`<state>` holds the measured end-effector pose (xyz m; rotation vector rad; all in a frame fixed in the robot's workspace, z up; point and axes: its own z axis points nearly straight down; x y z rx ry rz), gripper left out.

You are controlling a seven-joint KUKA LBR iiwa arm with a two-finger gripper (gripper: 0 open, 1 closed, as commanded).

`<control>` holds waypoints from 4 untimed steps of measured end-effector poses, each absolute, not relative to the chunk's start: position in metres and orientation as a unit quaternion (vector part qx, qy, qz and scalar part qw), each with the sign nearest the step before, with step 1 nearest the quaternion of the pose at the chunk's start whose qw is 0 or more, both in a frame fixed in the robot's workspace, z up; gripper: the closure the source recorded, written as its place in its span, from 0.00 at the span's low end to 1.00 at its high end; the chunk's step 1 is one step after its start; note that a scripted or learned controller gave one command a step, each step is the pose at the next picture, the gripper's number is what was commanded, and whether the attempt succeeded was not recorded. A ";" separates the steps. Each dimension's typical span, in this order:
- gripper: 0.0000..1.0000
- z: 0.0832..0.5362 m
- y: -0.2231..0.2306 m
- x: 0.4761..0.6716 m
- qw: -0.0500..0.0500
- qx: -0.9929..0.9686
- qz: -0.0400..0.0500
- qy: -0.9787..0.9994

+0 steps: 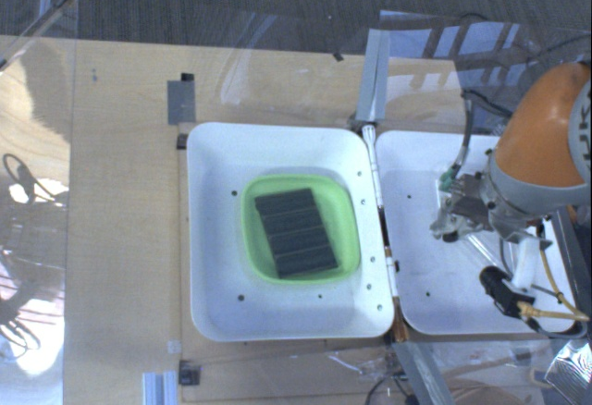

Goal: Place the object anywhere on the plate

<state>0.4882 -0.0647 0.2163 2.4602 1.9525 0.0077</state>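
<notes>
A dark grey ribbed block (295,232) lies flat on the green square plate (344,251), which sits in the left white bin (213,209). My gripper (455,220) hangs over the right white bin (416,283), near its left-centre, well apart from the plate and block. The arm's grey and orange wrist covers most of the gripper from above.
A metal post (373,79) stands at the back between the two bins. Cables and a black connector (499,290) hang off the arm over the right bin's front right. Wooden bench (120,237) surrounds the bins.
</notes>
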 end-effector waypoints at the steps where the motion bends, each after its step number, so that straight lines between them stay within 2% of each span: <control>1: 1.00 0.198 0.021 0.488 0.000 0.781 0.001 0.624; 2: 0.00 0.198 0.021 0.488 0.000 0.782 0.001 0.624; 3: 0.00 0.189 -0.020 0.509 0.002 0.794 0.002 0.607; 4: 0.00 0.185 -0.079 0.534 0.002 0.799 0.001 0.601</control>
